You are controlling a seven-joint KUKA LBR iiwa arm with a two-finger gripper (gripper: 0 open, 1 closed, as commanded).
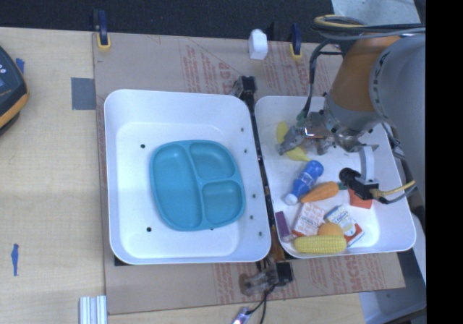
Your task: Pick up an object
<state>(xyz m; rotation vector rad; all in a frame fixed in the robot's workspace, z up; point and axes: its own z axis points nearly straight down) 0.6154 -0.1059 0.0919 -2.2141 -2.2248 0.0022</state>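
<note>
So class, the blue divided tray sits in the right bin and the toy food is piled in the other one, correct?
Not quite. The camera view shows the blue divided tray in the left bin; the toy food, such as the corn cob and carrot, is piled in the right bin.

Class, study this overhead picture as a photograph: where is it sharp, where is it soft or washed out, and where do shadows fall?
Camera view: the blue divided tray is fairly sharp and evenly lit; the left bin looks bright and nearly washed out at its rim; the hand is soft and hard to resolve; the arm throws a dim shadow on the right bin; small toys like the corn cob look grainy.
</note>
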